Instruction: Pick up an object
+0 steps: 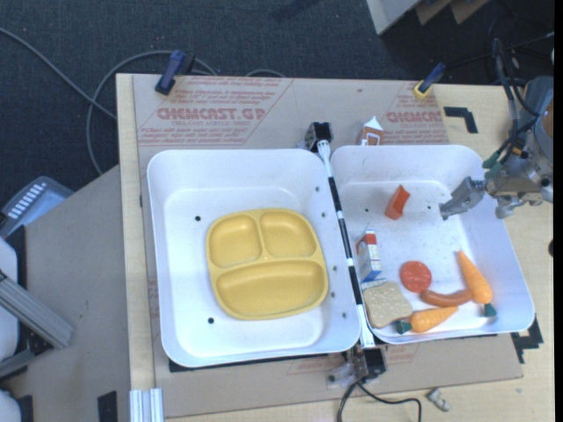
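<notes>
The landmark here is the yellow plastic divided tray (266, 263), which lies flat in the middle of the left shallow white bin (176, 192), its two small compartments toward the far side and its one long compartment toward the near side. Everything else sits to the tray's right, in the right shallow white bin (506, 262).

Closest to the tray, just past the seam between the bins, a small white and red carton (369, 253) stands near the right bin's left wall. Just nearer the camera than the carton lies a tan slice of toy bread (387, 303). Farther from the tray, a round red toy tomato slice (416, 276) rests on the bin floor, with a reddish-brown toy sausage (446, 297) beside it. An orange toy carrot (474, 278) lies at a slant beyond the sausage, and a second, smaller orange carrot (431, 318) lies near the front wall, touching the bread's corner. A small orange-red block (398, 201) sits apart from the rest, toward the far side of the right bin.

The grey two-finger gripper (459, 202) reaches in over the right bin's far right side, well away from the tray. A grey finger points toward the orange-red block without touching it. Nothing is between the fingers; whether they are spread or closed cannot be told.
</notes>
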### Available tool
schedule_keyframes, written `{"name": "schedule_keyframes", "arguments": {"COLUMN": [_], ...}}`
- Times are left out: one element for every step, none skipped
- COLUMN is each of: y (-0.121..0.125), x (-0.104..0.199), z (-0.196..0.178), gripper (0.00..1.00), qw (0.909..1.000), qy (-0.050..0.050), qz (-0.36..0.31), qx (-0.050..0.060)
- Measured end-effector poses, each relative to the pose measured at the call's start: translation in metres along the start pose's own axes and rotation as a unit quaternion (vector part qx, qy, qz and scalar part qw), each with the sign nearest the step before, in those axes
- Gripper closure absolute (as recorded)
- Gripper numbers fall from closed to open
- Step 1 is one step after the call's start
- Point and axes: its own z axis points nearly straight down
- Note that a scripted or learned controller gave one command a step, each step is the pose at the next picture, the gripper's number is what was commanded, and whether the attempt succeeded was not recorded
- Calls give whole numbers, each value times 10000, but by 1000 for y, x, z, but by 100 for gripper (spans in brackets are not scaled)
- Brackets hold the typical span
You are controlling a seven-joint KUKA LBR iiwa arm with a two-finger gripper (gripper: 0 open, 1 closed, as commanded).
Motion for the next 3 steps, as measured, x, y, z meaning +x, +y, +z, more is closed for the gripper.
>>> {"name": "schedule_keyframes", "arguments": {"y": [41,101,124], "x": [24,22,24], "z": [112,194,192], "gripper": [0,0,0], "qw": [10000,10000,10000], "qy": [6,-1,-4], "qz": [-5,-4,-6], "qx": [17,5,-14]}}
